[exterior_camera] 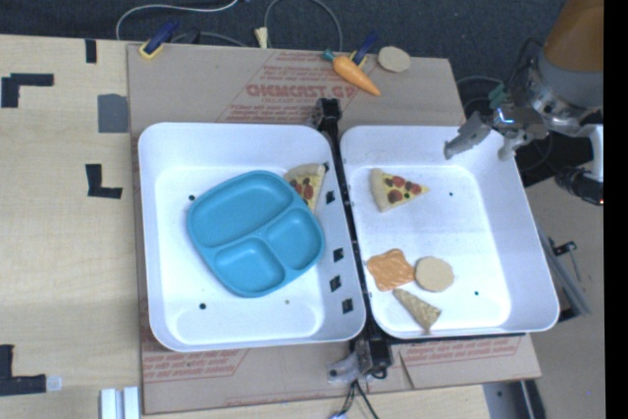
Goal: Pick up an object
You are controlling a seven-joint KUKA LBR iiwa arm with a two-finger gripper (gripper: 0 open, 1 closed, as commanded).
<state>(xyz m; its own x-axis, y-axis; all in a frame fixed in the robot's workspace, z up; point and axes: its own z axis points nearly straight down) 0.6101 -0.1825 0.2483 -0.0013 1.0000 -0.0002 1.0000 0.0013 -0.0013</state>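
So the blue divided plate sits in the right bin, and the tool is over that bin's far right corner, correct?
Not quite. The camera view shows the blue divided plate in the left bin, beside a pizza slice. The rest holds: the tool is over the right bin's far right corner.

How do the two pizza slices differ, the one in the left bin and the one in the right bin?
The right-bin pizza slice lies in the open on the right bin floor; the left-bin pizza slice is tucked against the blue divided plate, by the centre divider. The right one shows red toppings plainly; the left one's look darker and are harder to read. Both are yellowish toy wedges, untouched by the gripper.
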